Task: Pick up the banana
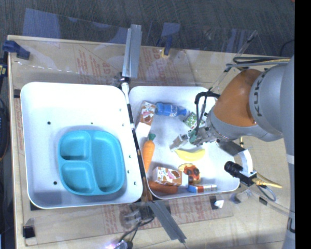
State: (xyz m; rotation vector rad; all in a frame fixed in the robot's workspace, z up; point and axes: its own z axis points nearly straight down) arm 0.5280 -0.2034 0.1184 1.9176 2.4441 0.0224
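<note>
Hovering just above the banana (189,153) in the right bin (225,187), the gripper (193,139) needs a straight drop across its middle. Can't tell how the jaws stand.

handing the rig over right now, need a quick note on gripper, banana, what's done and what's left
Gripper: low in the right bin, just above the banana; whether its fingers are open or shut can't be told from this view.
Banana: lying on the right bin's floor, near its middle right, with the carrot to its left and the bottle above. It is not seen between the fingers.
Left bin: holds the blue tray.
Done: arm brought over the banana.
Left: grasp it and lift it clear.
</note>
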